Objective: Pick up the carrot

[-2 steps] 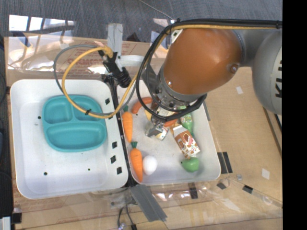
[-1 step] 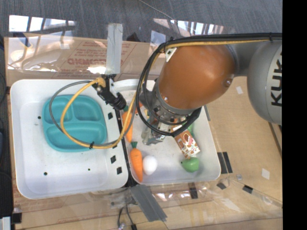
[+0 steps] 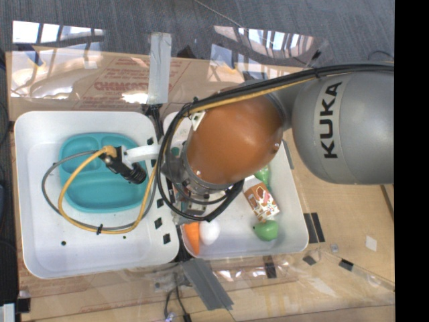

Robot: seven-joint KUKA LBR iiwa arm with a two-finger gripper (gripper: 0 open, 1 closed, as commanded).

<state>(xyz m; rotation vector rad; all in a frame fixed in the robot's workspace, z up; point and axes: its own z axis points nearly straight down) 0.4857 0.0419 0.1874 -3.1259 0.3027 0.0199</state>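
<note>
Approach step, nothing grabbed yet.
Small orange carrot (image 3: 191,237) sits at right white plastic bin's (image 3: 295,230) near-left corner, touching a white egg-shaped thing (image 3: 210,232); arm overhead hides gripper, can't tell its state; next: descend.

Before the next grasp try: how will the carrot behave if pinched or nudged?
The carrot looks like smooth, rounded toy plastic, so probably stiff, light, and slippery. It lies by the right bin's wall, touching a white egg-like piece; a nudge would likely roll it or shift both.

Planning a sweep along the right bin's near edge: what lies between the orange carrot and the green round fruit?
In the camera view, a white egg-shaped object touches the carrot; bare bin floor follows to the green fruit.
</note>
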